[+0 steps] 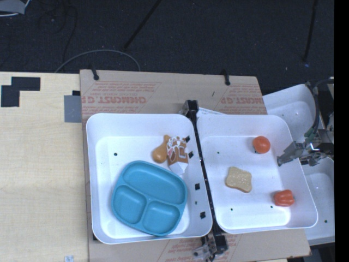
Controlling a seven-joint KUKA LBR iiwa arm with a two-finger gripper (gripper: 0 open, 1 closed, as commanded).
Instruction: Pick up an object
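Two red balls flank the gripper [283, 159]; upper red ball [261, 144] lies nearer, up-left; can't tell its grip state.

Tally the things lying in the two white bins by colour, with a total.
Blue: 1, the divided tray in the left bin.
Orange-red: 2, a round piece and a second piece, both in the right bin.
Tan or brown: 3, a drumstick-shaped piece, an iced biscuit-like piece, a flat bread-like piece.
Total: 6
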